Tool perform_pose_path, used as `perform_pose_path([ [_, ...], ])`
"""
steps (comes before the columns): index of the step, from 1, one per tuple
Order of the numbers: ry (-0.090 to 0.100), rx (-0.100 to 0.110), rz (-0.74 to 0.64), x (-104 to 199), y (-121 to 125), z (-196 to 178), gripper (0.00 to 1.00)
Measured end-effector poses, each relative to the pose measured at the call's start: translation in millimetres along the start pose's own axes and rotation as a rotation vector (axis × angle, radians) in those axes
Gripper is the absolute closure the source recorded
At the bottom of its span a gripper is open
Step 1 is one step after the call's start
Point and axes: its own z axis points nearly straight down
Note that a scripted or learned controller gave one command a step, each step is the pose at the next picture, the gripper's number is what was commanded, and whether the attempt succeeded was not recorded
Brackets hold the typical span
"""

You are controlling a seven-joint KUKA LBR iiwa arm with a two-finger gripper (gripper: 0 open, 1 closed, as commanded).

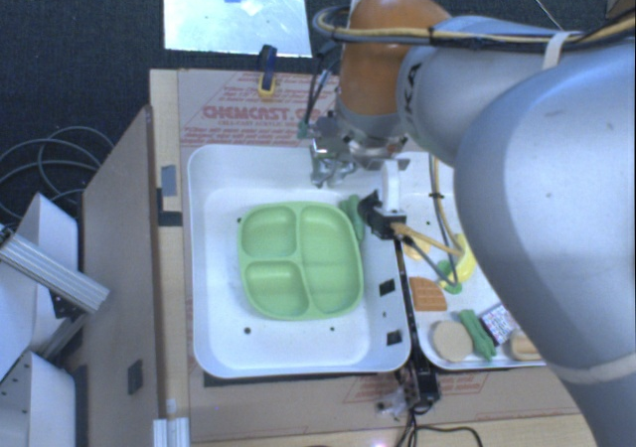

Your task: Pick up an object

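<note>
Hovering above the left bin (pixel 214 236), the pincer (pixel 331 169) overlooks a green tray (pixel 298 261).

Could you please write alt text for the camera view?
A grey arm's gripper hangs over the far edge of the left white bin, which holds a green divided tray. The right bin holds small items.

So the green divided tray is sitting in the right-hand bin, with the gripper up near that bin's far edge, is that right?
Not quite. The camera view shows the green divided tray in the left bin, not the right one. The rest holds: the gripper is up near that bin's far edge, above the tray. The right bin holds small food-like items instead.
</note>
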Motion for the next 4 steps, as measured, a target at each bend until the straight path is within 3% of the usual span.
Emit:
perform_pose_path([
  [1,-0.001,-0.032,0.011,-47,-15,-222,1.0],
  [2,-0.003,0.004,0.006,-30,4,-47,1.0],
  [3,-0.004,-0.025,0.013,-84,7,-171,1.0],
  [4,0.001,-0.002,-0.001,15,5,-47,1.0],
])
